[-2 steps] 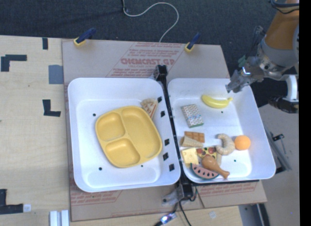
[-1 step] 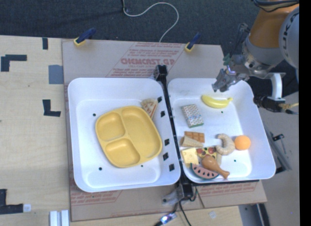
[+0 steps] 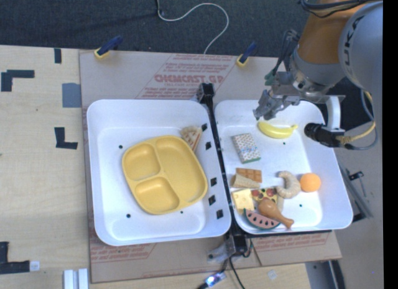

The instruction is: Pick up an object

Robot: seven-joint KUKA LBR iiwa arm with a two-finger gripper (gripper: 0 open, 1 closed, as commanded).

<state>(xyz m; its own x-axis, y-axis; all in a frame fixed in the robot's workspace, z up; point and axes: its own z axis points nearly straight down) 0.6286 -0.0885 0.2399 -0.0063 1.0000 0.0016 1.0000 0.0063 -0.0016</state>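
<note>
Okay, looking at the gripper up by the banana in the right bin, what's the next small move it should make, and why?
Probably a short move toward the near side and down, centring on the banana. The gripper hangs over the banana's left end at the back of the right bin, with nothing seen between its fingers. The banana lies apart from the other toys, so it looks like the easiest pick.

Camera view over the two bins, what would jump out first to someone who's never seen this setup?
The big yellow divided tray dominates the left bin, with a small tan item at its upper right corner. The right bin holds a cluster of toy food: a banana at the top, an orange ball to the right, a watermelon slice at the bottom. The gripper sits just above the banana.
</note>
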